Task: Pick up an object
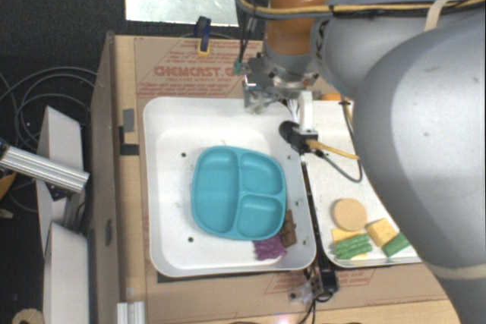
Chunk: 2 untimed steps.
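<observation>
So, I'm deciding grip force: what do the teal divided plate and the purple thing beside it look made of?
The teal divided plate looks like moulded plastic: uniform colour, smooth matte sheen, rounded compartment ridges. The purple thing looks soft, perhaps foam or rubber, with a lumpy matte surface; it's too small to be sure.

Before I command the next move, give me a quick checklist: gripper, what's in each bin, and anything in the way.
1. Gripper position: over the far edge of the left bin, above bare floor, not above any object. Not ok for a grasp.
2. Finger state: cannot tell.
3. Object held: nothing seen at the gripper. Cannot tell.
4. Left-bin targets: teal divided plate lies flat; purple piece and brown piece sit by its near right corner. Ok.
5. Right-bin targets: tan disc, green pieces, yellow block are partly covered by the arm. Ok.
6. Cable crosses the bin divider. Not ok.
</observation>
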Each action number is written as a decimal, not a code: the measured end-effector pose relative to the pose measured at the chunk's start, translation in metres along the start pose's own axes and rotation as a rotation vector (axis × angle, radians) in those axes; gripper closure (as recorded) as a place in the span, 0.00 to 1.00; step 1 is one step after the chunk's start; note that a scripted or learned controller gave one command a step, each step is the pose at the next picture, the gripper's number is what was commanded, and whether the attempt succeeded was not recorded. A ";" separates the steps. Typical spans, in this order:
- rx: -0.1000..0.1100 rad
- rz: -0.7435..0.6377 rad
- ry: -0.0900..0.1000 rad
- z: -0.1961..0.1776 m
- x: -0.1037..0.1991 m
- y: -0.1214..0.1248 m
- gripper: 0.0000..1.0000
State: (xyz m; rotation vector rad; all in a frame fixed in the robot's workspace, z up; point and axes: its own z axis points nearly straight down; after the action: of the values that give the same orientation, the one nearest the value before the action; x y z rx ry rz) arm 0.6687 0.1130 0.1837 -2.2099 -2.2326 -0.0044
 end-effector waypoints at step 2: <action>0.000 0.012 -0.003 -0.030 -0.081 -0.001 1.00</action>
State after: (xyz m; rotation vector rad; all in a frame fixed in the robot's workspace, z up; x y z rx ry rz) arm 0.6689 0.0317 0.2130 -2.2242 -2.2214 -0.0010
